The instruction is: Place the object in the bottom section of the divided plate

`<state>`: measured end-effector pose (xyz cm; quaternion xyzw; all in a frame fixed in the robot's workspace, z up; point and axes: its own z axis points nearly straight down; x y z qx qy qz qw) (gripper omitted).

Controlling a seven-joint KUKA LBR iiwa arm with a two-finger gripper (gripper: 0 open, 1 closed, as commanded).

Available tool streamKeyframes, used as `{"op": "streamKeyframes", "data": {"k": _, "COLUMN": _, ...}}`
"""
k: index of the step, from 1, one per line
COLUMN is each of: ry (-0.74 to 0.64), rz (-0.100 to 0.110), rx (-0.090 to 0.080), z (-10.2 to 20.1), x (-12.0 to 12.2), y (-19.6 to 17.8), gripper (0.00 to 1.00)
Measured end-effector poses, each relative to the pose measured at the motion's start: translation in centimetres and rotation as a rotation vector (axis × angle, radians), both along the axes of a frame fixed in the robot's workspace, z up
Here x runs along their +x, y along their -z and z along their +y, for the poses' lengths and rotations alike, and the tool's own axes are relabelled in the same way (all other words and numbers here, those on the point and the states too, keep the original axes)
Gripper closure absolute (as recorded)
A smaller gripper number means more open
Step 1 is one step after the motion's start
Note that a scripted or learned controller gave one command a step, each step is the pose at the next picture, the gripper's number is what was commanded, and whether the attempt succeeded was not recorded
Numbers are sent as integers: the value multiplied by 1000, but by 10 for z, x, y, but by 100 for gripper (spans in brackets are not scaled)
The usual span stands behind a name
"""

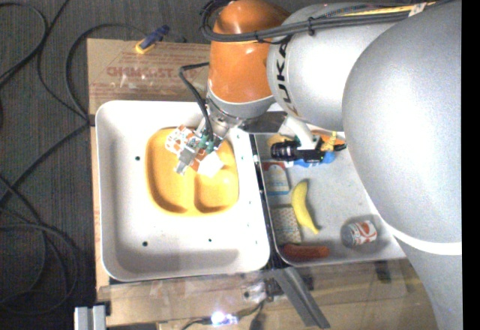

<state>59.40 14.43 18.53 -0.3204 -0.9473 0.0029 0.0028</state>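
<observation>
Tool (193, 150) hovers over the yellow divided plastic plate (169, 186) in the left white bin (120, 246), apparently pinching a small white-and-orange object (208, 165); it should shift toward lower frame before releasing

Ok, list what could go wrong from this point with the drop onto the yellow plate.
1. The gripper hovers over the upper part of the yellow divided plate, so a release here would likely miss the bottom section.
2. Whatever it carries is hard to make out, so the grasp may be weak or failed.
3. The plate sits loose in the left bin, so contact could shove it.
</observation>
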Motion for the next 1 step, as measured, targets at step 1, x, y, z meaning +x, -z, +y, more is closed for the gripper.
{"op": "streamKeyframes", "data": {"k": 1, "ry": 0, "rz": 0, "rx": 0, "z": 0, "x": 0, "y": 0, "gripper": 0}}
